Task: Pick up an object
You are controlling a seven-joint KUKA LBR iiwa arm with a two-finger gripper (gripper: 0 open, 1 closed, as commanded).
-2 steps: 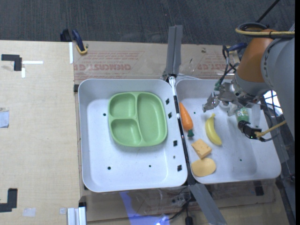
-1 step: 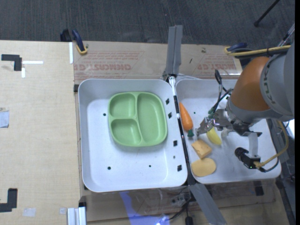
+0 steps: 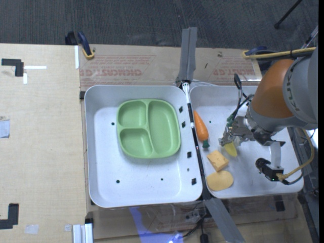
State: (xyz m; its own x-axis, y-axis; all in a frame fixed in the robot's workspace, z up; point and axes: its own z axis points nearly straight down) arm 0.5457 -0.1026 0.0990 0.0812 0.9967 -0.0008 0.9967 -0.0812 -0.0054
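I have the claw point(image 3: 231, 142) low in the right bin point(image 3: 288, 186), right over a small yellow piece point(image 3: 230, 150) beside the cheese wedge point(image 3: 218, 160). I cannot tell how the claw is set or whether it grips anything. The carrot point(image 3: 201, 127) and yellow round point(image 3: 219, 181) lie untouched nearby. As I judge it, the lift is not yet done.

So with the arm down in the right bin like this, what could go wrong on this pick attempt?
1. The hand is low over a small yellow piece; whether it has it can't be told, so it may come up without it.
2. The cheese wedge lies close beside that piece and could get knocked.
3. The carrot lies along the bin's left wall, which would likely crowd a grasp on it.
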